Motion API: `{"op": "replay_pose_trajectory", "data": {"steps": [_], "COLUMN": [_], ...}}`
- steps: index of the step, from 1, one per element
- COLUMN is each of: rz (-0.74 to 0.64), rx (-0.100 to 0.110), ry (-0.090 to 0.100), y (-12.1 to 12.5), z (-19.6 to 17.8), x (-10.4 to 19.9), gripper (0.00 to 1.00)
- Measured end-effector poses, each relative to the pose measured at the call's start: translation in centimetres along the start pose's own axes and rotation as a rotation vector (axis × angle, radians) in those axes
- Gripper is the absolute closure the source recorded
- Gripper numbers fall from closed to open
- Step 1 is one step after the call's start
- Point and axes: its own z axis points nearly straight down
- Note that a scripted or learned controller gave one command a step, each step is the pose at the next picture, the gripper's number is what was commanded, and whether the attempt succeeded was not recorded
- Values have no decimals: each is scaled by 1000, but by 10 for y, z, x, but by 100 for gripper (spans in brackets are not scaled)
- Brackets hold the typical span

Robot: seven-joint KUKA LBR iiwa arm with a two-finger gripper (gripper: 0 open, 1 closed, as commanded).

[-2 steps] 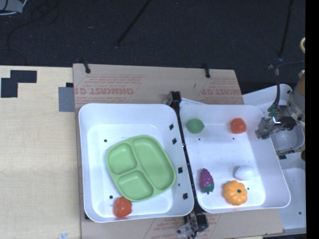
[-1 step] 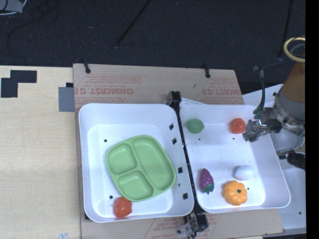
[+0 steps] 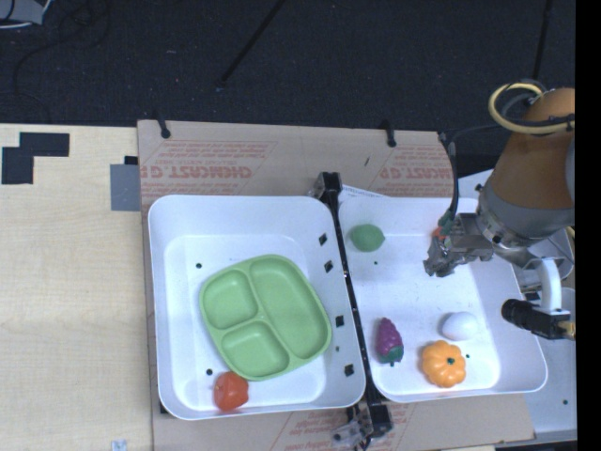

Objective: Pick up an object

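Over the right white bin [image 3: 526,374], the gripper [image 3: 441,259] is poised above bare floor, apparently for a descent; nothing is seen in it, and its opening cannot be told. Candidates lie apart: a green rounded lump [image 3: 366,238], purple toy eggplant [image 3: 389,340], white egg [image 3: 459,326] and orange toy pumpkin [image 3: 443,364].

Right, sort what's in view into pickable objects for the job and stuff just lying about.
For the job:
gripper
green round object
white egg-shaped object
purple object
orange pumpkin
red object

Just lying about:
green divided plate
left bin
right bin
cardboard sheet
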Motion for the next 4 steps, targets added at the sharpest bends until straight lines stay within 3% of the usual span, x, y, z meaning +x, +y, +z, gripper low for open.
{"op": "replay_pose_trajectory", "data": {"steps": [1, 4], "rz": [1, 0], "rx": [-1, 1], "ry": [-1, -2], "y": [1, -30], "z": [5, 11], "x": [47, 203], "gripper": [100, 100]}}
